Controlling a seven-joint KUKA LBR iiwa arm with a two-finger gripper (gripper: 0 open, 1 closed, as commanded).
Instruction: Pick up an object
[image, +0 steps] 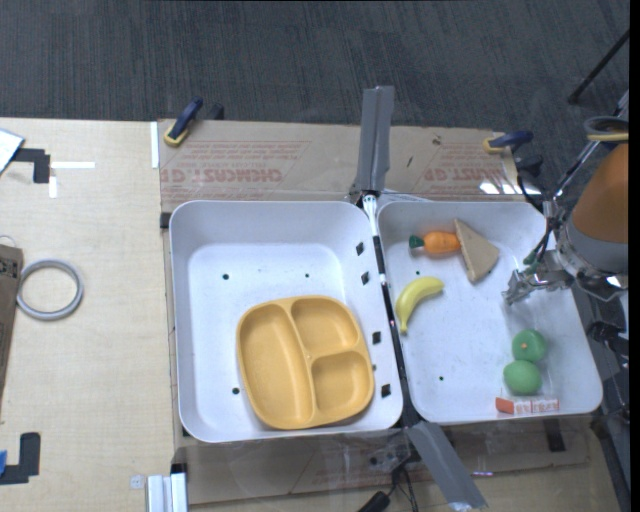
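In the right bin (455, 385) lie a yellow banana (416, 297), an orange carrot (437, 242), a tan bread wedge (477, 251), two green round fruits (529, 346) (521, 377) and a small orange-white packet (526, 405). My gripper (524, 285) hangs at the bin's right side, just right of the bread wedge and above the upper green fruit. I see nothing between its fingers.
The left bin (205, 250) holds a yellow divided plate (304, 360). A roll of tape (47, 289) lies on the bench at far left. A grey post (375, 140) stands behind the bins where they meet. Clamps (183, 120) hold the cardboard at the back.
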